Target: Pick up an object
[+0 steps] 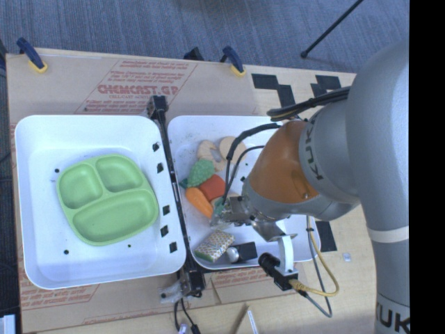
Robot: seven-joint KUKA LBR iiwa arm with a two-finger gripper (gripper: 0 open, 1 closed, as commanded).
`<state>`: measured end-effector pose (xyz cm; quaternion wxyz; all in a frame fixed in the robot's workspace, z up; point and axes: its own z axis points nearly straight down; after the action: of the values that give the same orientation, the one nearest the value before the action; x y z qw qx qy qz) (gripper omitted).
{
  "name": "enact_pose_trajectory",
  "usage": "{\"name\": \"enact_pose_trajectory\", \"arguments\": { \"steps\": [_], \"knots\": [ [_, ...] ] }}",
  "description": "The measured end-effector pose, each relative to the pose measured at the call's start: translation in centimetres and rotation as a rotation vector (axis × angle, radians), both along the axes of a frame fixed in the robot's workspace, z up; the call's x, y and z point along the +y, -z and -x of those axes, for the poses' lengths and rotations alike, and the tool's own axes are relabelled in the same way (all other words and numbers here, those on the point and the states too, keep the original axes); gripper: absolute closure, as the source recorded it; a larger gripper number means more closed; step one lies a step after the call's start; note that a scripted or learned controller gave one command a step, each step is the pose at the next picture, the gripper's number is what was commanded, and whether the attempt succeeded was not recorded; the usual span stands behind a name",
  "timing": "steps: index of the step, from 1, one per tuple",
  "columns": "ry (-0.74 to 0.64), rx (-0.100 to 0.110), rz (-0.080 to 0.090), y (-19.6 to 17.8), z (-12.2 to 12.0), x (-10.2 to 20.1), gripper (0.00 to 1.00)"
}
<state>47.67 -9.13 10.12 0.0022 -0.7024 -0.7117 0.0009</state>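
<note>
Several toy foods lie in the right bin [182, 132]: two beige pieces [208, 149], a green knobbly piece [203, 172], a red piece [214, 186] and an orange carrot-like piece [200, 202]. A yellow-green checked block [214, 244] rests near the bin's front edge, beside a small black and silver item [238, 252]. My gripper [231, 214] is low over the middle of this bin, just right of the red and orange pieces. It is mostly hidden under the orange wrist band [281, 169].
The left bin [35, 256] holds a green divided plate [108, 199]. A black clip strip [169, 186] runs between the bins. The arm's grey body [368, 138] covers the right bin's right half. Cables [316, 284] hang at the front right.
</note>
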Motion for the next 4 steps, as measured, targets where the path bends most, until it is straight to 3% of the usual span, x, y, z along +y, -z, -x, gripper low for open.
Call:
{"name": "enact_pose_trajectory", "arguments": {
  "steps": [1, 3, 4],
  "knots": [
    [0.0, 0.0, 0.0, 0.0, 0.0, 0.0, 0.0],
    [0.006, 0.002, -0.001, 1.0, 0.1, 0.0, 0.0],
    [0.0, 0.003, 0.0, 0.0, 0.1, 0.0, 1.0]
  ]
}}
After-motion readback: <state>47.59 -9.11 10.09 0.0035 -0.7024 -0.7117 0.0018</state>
